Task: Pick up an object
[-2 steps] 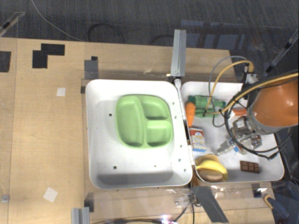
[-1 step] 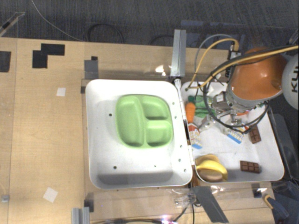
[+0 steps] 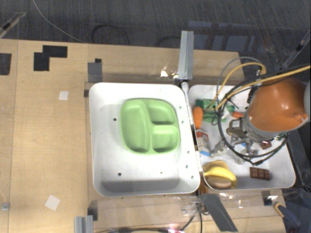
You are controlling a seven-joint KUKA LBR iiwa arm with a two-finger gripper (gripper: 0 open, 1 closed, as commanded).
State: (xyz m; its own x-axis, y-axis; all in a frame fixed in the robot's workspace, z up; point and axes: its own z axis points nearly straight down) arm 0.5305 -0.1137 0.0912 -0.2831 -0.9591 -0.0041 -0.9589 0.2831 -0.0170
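At the bottom of the frame, nearest you, sits the front rim of two white bins side by side. In the right bin (image 3: pixel 286 176), lower middle of the frame, you have one yellow banana (image 3: pixel 219 174) lying against the front left corner, and to its right one brown chocolate bar (image 3: pixel 259 173) flat on the bin floor, well apart from the banana.

Moving up, you see one small bottle-like item with a blue end (image 3: pixel 203 144) lying along the left wall of the right bin; it is too blurred to name more closely. Above it stands one orange carrot (image 3: pixel 198 117), also by that wall, and just beyond it one green object (image 3: pixel 208 104) near the back left corner. A small orange-red piece (image 3: pixel 236 114) shows beside the cables, partly hidden.

The arm's orange band (image 3: pixel 277 106) fills the right of the frame over this bin, with yellow and black cables looping round it. Below the band you can make out the gripper (image 3: pixel 245 147) hanging over the bin's middle, but you cannot tell how it is set, and nothing is seen held in it.

In the left bin (image 3: pixel 104 178), centre of the frame, lies one green divided tray (image 3: pixel 148 125) with three compartments.

Farthest, at the upper left, you see the wooden bench (image 3: pixel 43 130) with black marks.
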